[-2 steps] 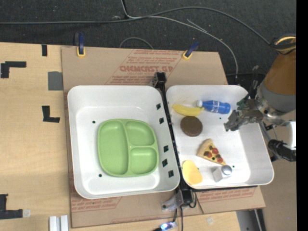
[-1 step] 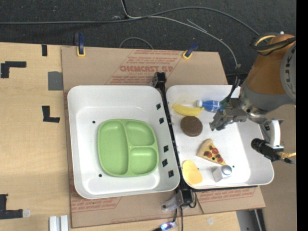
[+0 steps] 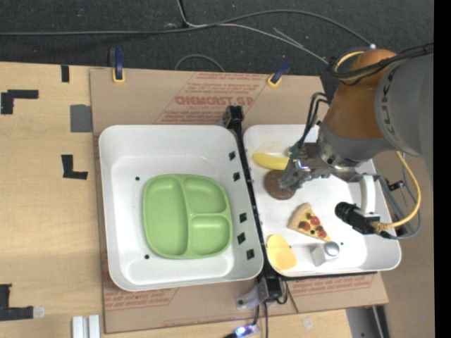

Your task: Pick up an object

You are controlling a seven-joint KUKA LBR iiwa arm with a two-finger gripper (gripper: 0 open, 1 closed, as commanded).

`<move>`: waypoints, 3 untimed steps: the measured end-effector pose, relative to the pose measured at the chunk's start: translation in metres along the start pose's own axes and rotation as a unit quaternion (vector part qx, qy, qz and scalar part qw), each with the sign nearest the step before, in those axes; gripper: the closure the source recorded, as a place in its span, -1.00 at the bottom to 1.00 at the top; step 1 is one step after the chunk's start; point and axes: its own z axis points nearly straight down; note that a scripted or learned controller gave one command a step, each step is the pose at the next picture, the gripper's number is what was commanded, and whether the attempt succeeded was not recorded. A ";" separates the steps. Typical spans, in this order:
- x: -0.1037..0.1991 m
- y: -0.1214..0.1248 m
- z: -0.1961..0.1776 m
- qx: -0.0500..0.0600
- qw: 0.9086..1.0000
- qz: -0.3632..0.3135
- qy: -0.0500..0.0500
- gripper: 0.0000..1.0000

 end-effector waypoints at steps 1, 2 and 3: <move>0.051 0.013 0.005 0.000 1.000 0.000 0.000 1.00; 0.106 0.012 0.007 0.000 1.000 0.000 -0.001 1.00; 0.155 0.015 -0.016 -0.001 1.000 0.000 0.000 1.00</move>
